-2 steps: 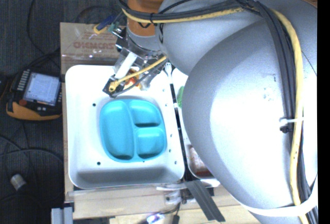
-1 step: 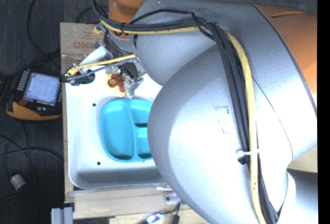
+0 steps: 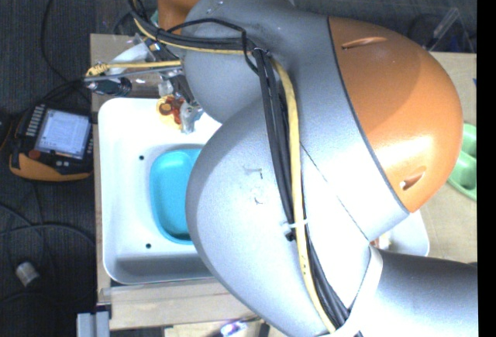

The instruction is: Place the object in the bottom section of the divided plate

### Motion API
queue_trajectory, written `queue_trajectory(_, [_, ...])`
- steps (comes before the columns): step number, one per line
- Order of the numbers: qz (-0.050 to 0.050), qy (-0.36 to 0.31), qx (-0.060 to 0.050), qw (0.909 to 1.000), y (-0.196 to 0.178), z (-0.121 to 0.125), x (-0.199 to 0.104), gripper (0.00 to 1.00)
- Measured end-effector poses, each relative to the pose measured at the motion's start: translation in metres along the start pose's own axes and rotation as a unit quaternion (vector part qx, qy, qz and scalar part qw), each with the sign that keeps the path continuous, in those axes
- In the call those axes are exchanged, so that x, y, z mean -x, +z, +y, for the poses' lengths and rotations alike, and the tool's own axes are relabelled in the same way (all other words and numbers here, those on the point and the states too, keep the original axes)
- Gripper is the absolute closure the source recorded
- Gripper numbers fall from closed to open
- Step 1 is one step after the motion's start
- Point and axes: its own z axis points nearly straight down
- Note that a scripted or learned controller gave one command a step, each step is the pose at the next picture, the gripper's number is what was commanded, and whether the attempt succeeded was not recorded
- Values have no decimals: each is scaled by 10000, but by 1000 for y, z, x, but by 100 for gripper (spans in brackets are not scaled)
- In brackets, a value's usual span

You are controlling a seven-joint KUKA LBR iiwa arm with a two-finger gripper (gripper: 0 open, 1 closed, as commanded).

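At the far left a small screen box lies on the floor. Next, a white bin holds a blue plate. The big grey arm hides the hand, so I cannot tell its state.

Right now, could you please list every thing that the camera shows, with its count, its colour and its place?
White bin: one, white, left of centre on the bench, partly under the arm.
Blue plate: one, light blue, inside the white bin; much of it is hidden by the arm, so its sections cannot be told.
Green item: one, pale green, at the right edge; what it is cannot be told.
Handheld screen device: one, orange and black, on the dark floor at the left.
Bench: one, pale wood, under the bin.
Arm: one, grey with orange parts, over the centre.
Gripper: one, metal with small red parts, above the bin's top edge.
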Motion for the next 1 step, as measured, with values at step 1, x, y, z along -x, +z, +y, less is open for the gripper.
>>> queue_trajectory(1, [3,943,6,9955,-81,-11,27,100])
